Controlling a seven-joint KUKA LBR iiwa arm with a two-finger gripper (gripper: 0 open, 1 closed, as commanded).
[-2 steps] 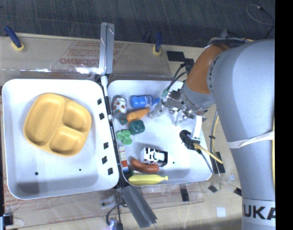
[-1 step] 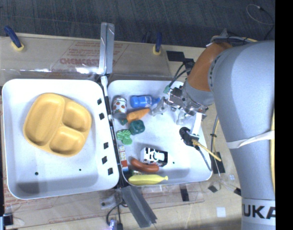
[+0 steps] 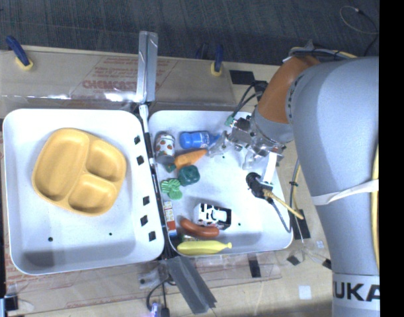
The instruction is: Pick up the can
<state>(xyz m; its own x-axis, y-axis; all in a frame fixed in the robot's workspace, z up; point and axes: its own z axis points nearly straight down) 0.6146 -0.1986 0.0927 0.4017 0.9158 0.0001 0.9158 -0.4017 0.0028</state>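
The fingers (image 3: 236, 139), whose state cannot be told, hover just beside the blue cylindrical can (image 3: 194, 139); descending off-centre could nudge it into the orange carrot (image 3: 190, 157).

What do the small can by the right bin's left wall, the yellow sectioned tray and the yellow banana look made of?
Small can: probably metal or plastic toy, with a printed wrap; too small to be sure.
Yellow sectioned tray in the left bin: moulded plastic, matte, with soft rounded compartments.
Yellow banana at the right bin's near edge: likely toy plastic, smooth with a slight sheen and uniform colour.
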